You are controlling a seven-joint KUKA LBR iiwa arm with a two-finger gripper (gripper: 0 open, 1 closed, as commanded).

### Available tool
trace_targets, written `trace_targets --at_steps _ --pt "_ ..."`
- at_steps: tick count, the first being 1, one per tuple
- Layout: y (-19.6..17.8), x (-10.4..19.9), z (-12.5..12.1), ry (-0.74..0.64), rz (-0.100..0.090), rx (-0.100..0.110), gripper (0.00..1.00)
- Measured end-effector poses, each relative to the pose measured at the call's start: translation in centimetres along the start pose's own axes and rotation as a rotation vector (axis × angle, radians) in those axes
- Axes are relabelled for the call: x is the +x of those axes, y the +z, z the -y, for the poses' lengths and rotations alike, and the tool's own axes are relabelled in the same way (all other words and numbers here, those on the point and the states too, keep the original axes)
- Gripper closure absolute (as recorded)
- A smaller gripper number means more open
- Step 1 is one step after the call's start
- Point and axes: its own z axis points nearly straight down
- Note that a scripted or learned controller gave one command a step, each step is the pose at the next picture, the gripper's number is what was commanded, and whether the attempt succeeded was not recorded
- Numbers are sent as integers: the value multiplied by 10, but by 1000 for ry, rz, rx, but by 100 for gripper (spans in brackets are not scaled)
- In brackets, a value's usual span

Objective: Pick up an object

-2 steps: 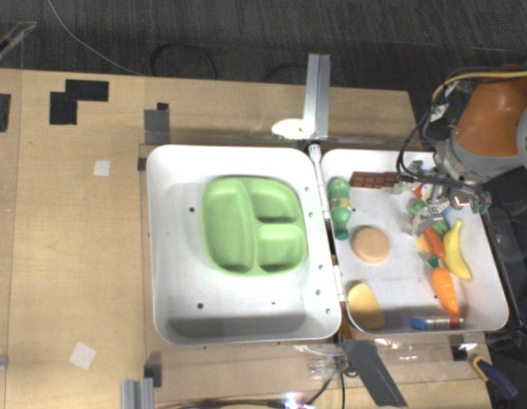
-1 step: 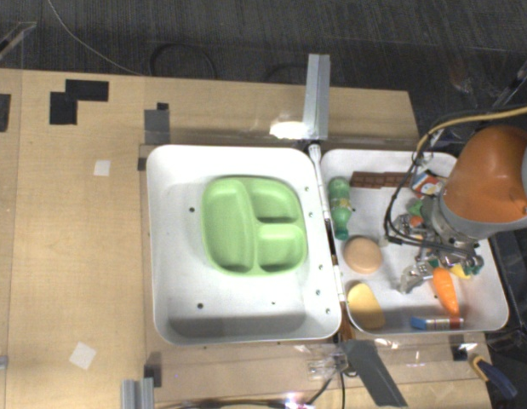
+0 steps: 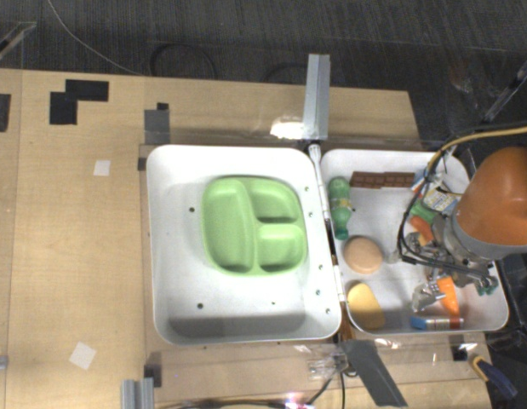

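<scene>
My gripper is low in the right bin, to the right of the beige ball and a little nearer the camera. I am there because that corner holds the most to pick from. A small orange piece lies just against my gripper on the side away from the beige ball. A red and blue marker lies right of the beige ball too, closer to the front wall. My wrist and its cables hide the tip, so I cannot tell whether my gripper is clenched or released, or whether the orange piece is in my grasp or merely beside me. I judge it the likeliest target, since it is the thing touching my tool.

The other candidates sit well clear of me. A yellow object lies just in front of the beige ball. A green bottle lies behind it and slightly left, along the dividing wall. A brown bar rests behind it, against the back wall. Left of the beige ball, in the left bin, a green divided plate lies flat. It is probably too broad for my grip, which would explain why I work on this side.
</scene>
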Motion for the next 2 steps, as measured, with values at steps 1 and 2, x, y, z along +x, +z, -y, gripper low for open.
trace_targets --at_steps 1,2 --pt "1 7 50 -403 3 4 0" --pt "0 7 29 -483 4 6 0"
